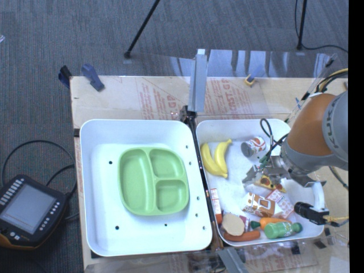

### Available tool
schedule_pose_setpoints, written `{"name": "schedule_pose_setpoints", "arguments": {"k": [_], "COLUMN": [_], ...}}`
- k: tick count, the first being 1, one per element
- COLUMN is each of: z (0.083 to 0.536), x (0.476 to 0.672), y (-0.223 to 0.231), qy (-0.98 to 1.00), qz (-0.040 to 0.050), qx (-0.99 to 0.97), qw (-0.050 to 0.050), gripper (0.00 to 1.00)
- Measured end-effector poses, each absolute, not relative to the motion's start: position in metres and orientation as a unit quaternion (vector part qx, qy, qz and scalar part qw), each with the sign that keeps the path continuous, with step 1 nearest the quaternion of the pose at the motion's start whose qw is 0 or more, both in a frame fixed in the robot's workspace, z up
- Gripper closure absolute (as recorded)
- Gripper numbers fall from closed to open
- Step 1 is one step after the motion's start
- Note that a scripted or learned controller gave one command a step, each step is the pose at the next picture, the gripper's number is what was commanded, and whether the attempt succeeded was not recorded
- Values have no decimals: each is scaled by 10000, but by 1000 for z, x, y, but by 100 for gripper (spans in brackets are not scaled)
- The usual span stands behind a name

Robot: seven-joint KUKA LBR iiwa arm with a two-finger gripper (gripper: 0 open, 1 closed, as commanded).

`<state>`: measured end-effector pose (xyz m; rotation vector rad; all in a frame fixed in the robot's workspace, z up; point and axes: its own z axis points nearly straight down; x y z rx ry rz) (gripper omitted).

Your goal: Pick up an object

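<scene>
Currently the grey arm's two-finger gripper (pixel 263 174) is hovering low in the right white bin (pixel 239 125), over a small orange-and-yellow packet (pixel 265 181) mid-bin; can't tell jaw state, they're lost in clutter. Packet is looking light, thin, crinkly and slippery, so pinching across its narrow edges is probably best. Yellow plastic bananas (pixel 215 157) to its left are looking stiffer and easier to grab.

A divided plate (pixel 153 181) lies in the left bin (pixel 91 152); bananas (pixel 215 157) lie in the right bin (pixel 227 125).
</scene>
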<state>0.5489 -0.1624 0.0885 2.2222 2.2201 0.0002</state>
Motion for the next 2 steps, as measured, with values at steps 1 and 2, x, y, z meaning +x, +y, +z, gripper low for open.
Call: {"name": "schedule_pose_setpoints", "arguments": {"k": [1, 2], "z": [119, 85], "x": [606, 545], "y": [-205, -200], "qy": [6957, 6583], "qz": [-9, -5], "qx": [7183, 7527], "qw": [-16, -41], "gripper": [0, 0]}}
